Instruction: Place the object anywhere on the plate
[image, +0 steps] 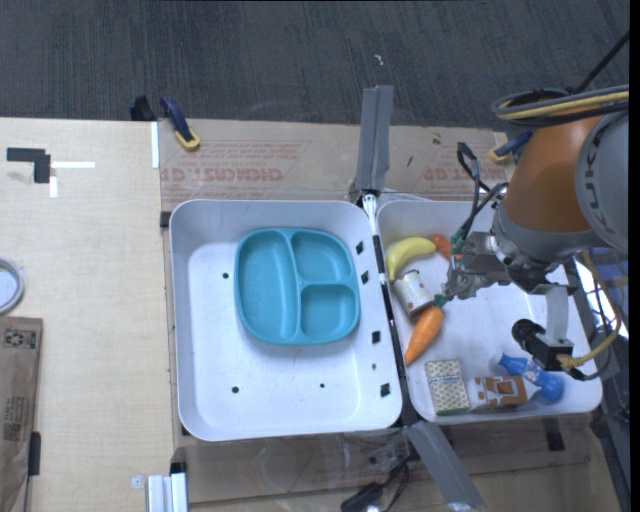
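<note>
A blue three-compartment plate (297, 286) lies in the left bin (200, 330) with nothing on it. In the right bin (490, 330) lie a yellow banana (404, 254), a small tin can (412, 291) on its side and an orange carrot (424, 334), all close to the bin's left wall. My gripper (456, 283) hangs low over the right bin, just right of the can and above the carrot's top end. The wrist hides what is under it.
At the right bin's front lie a small printed box (445, 386), a brown packet (500, 392) and a blue toy (535, 376). A small orange piece (441, 244) sits behind the banana. A raised divider (381, 300) separates the two bins.
</note>
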